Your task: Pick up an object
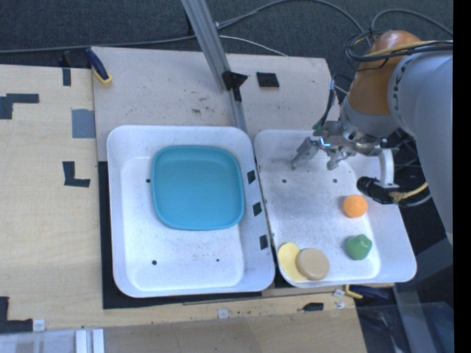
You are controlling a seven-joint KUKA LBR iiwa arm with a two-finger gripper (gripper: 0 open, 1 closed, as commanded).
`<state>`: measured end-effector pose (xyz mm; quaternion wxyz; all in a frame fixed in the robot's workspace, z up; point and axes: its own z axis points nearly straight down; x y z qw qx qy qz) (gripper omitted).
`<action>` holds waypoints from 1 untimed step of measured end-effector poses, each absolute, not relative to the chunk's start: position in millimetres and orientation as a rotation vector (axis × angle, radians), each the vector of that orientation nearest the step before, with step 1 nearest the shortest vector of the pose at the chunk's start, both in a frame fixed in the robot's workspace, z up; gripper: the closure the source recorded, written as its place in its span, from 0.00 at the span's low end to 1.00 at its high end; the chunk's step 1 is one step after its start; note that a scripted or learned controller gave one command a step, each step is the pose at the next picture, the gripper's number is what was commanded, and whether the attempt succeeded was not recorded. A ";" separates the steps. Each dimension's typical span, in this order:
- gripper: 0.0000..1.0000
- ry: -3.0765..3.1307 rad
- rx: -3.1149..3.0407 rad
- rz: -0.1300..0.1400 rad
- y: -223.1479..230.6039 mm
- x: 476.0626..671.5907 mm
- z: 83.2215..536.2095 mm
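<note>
Camera view, for you: the arm [401,87] comes in from the upper right of the frame, orange band on top, wrist angled down toward the right bin [294,197]. The gripper [316,155] sits over that bin's upper part, near its back rim. Its two fingers [301,155] are spread apart, with nothing between them, just bare bin floor below.

Pickable items all sit in the right bin's lower half, well apart from the gripper. Orange ball [355,206] is at right centre of the bin. Green object [358,246] is just below it, near the right rim. Tan round disc [313,263] is at the bottom edge, overlapping a yellow piece [287,258] that pokes out on its left. Can't tell what the yellow piece is.

Left bin [129,197] at frame centre-left holds a blue square plate [197,186], flat, in its upper middle.

A grey metal bar [213,46] runs diagonally from top centre down to the gap between the bins. Black cables [294,9] trail across the dark floor at top.
</note>
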<state>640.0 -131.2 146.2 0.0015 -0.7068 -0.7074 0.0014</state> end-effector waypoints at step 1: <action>0.00 -2.219 -2.218 0.005 -130.5 638.6 92.9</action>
